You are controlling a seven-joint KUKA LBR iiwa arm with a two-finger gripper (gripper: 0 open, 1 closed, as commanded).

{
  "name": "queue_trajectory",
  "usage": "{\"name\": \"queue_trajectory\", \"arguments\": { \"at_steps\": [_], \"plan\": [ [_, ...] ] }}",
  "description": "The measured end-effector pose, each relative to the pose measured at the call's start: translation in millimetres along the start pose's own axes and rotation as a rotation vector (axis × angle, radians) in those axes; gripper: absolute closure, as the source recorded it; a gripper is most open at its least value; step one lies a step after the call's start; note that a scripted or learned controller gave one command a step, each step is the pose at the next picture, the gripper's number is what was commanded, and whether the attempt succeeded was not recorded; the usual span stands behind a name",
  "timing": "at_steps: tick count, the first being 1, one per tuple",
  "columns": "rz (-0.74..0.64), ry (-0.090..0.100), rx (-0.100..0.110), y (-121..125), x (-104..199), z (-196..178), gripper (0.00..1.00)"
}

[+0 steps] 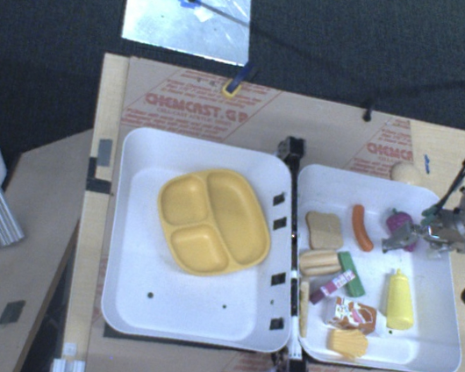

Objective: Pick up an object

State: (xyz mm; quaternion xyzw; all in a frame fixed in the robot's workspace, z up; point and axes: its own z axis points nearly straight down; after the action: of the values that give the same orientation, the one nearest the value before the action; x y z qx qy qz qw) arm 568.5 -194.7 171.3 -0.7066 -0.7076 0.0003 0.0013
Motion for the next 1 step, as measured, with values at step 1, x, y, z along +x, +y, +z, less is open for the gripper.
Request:
{"name": "queue_trajectory", "arguments": {
  "at_steps": [1],
  "plan": [
    [0.001, -0.001, -0.002, -5.9, -4.7, 45.0, 0.0]
  ]
}}
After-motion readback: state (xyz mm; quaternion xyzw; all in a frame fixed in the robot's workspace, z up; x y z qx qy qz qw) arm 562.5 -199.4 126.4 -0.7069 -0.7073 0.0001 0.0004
